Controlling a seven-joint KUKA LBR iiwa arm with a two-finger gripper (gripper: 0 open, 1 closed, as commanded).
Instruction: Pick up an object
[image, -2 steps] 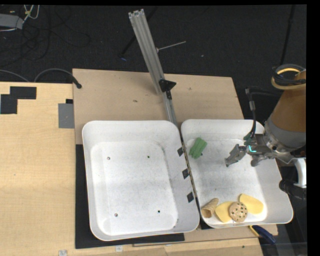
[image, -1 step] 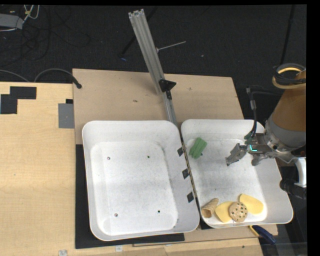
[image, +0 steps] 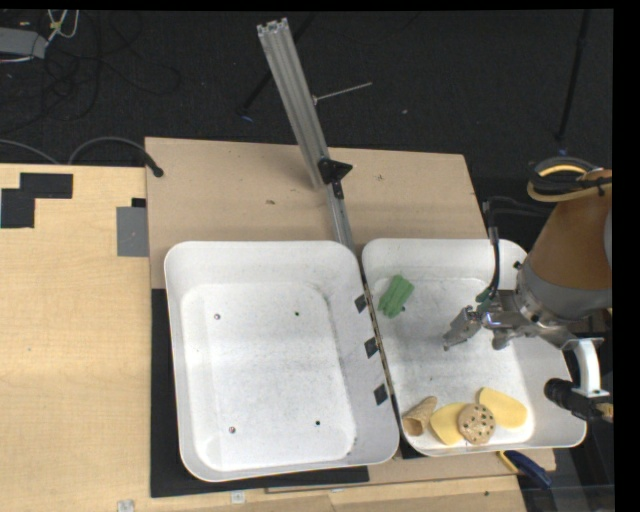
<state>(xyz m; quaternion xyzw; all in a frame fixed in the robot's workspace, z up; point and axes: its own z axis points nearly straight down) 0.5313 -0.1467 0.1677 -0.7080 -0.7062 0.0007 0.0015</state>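
Two shallow white bins sit side by side on the bench. The left bin (image: 265, 360) shows a bare, speckled floor with a few small dark dots. The right bin (image: 440, 270) carries the things to pick. A green block (image: 396, 295) lies near its far left corner, close to the wall shared with the left bin. Along its near edge sits a small cluster: a tan cone-shaped piece (image: 420, 410) toward the near left corner, a round yellow piece with dark holes (image: 475, 424) just beside it, and a plain yellow piece (image: 503, 406) touching that one on the right.

The gripper (image: 480, 328) reaches in over the right edge of the right bin, low over bare floor, between the green block and the yellow cluster and apart from both. Its fingers (image: 458, 334) look spread, with nothing between them.

No brand, label or writing can be read on any of the things.
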